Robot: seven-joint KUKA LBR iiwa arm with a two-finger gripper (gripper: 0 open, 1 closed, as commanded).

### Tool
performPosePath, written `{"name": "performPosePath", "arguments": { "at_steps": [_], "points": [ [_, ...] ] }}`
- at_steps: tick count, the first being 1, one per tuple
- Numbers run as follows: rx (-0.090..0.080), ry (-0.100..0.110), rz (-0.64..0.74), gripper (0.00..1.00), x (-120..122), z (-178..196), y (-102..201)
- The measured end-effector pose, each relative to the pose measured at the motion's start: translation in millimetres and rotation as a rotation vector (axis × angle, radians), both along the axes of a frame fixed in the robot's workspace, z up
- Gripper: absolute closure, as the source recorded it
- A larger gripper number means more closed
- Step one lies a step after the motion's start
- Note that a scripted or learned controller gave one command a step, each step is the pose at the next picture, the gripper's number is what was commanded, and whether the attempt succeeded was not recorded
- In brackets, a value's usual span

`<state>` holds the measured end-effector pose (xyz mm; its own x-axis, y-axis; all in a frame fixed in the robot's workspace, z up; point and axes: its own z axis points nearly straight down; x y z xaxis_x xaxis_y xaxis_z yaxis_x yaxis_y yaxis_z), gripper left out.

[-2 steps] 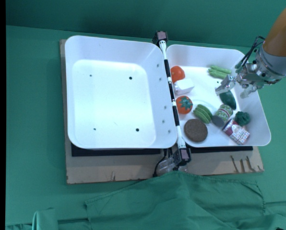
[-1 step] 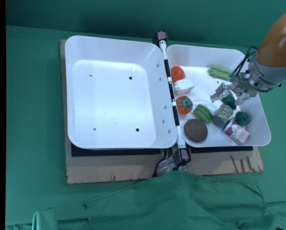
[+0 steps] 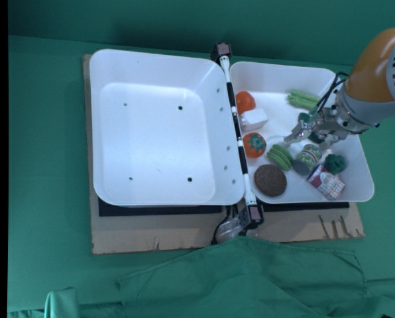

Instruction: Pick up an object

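The right bin (image 3: 356, 192) holds several toy foods. Among them are an orange-red tomato (image 3: 245, 101), a white block (image 3: 254, 118), a red fruit with a green top (image 3: 254, 144) and a green pickle (image 3: 280, 156). There are also a brown round patty (image 3: 270, 180), green beans (image 3: 303, 99), a small can (image 3: 308, 156), a dark green broccoli (image 3: 335, 163) and a red packet (image 3: 327, 183). My gripper (image 3: 305, 136) hovers in the middle of this bin, just above the can and right of the pickle. Its fingers are spread open with nothing between them.
The left bin (image 3: 101, 177) sits beside the right one, joined by a black-and-white divider rail (image 3: 236, 121). Both rest on a cardboard sheet (image 3: 151, 244) over green cloth. The arm's orange band (image 3: 376, 65) rises at the right edge.
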<state>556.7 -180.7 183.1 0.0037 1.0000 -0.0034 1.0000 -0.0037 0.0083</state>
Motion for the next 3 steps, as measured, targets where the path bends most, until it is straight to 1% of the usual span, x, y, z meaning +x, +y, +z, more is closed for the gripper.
{"name": "performPosePath", "arguments": {
  "at_steps": [1, 2, 3],
  "points": [
    [-0.007, -0.015, -0.004, 1.00, 3, 16, -3],
    [-0.001, -0.003, 0.002, 1.00, 9, 81, 0],
    [-0.001, -0.004, 0.001, 1.00, 4, 145, -3]
  ]
}}
